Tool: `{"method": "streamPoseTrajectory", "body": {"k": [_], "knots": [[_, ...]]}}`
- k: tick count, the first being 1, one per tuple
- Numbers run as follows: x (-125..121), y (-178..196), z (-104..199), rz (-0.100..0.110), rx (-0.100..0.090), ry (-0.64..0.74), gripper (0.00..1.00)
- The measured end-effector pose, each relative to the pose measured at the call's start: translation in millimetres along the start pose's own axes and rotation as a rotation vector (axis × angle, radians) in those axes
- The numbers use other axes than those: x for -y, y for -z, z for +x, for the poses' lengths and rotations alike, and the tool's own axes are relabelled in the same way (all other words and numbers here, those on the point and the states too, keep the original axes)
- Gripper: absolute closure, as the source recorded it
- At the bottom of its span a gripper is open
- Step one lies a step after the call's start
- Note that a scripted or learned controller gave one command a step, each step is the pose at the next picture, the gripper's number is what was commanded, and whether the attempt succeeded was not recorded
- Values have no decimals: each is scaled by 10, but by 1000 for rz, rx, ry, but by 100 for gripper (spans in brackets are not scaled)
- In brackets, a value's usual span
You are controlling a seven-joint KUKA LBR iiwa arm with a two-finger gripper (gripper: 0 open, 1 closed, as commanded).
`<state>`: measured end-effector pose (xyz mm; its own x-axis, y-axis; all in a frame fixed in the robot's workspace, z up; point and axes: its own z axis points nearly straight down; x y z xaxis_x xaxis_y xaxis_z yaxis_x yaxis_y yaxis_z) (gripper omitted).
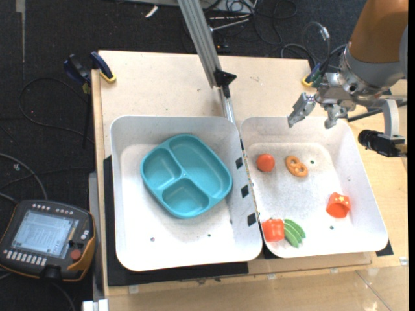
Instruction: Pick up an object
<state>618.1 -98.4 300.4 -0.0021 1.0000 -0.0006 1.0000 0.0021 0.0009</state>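
My two-finger gripper hangs with its fingers spread and nothing between them, above the twelve o'clock rim of the right-hand white bin. The small round orange-red plastic ball lies toward ten o'clock of that bin, just beside the tan pretzel-shaped toy. I judge the ball light, stiff and likely to roll or slip, so I would pinch it across its widest middle.

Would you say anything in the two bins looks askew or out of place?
Nothing is spilled or damaged. The teal divided tray lies skewed to the left bin's walls, and the green toy touches the red-orange piece at the right bin's near edge.
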Motion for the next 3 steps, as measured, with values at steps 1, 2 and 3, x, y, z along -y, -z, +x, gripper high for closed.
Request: {"method": "streamPoseTrajectory", "body": {"k": [1, 2, 3], "knots": [[350, -1273, -245, 10, -1, -5, 0], [983, -2052, -338, -1, -2, -6, 0], [1241, -2038, 56, -3, 0, 1, 0]]}}
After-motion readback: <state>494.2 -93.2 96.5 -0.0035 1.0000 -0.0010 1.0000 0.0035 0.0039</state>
